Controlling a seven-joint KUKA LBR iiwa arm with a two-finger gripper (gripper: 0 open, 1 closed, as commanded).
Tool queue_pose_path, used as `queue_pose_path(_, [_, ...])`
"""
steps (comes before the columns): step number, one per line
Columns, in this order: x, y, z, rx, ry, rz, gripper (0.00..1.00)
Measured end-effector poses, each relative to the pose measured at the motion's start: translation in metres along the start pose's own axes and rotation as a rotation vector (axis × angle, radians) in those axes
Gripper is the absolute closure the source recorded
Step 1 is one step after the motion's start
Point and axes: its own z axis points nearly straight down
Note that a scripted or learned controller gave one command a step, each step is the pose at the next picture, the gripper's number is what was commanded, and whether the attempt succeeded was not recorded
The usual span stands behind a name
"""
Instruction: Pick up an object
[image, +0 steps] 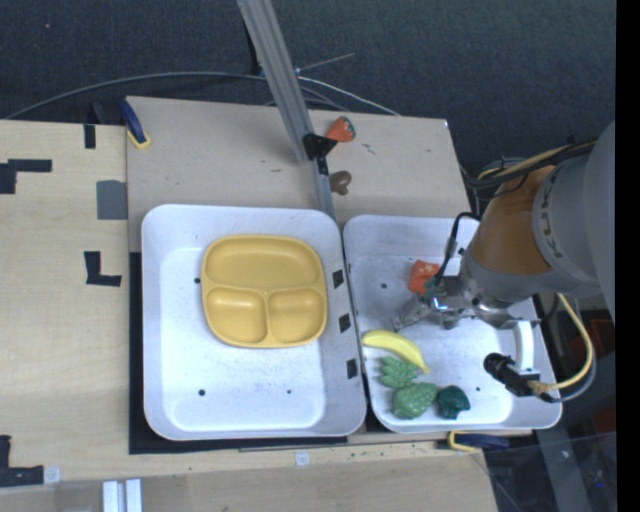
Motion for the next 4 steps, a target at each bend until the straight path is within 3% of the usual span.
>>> queue_pose_path(1, [0.000, 0.001, -0.013, -0.004, 0.000, -0.001, 1.00])
queue_pose_path(4, [-0.018, 0.007, -0.155, -0.012, -0.002, 0.000, 1.00])
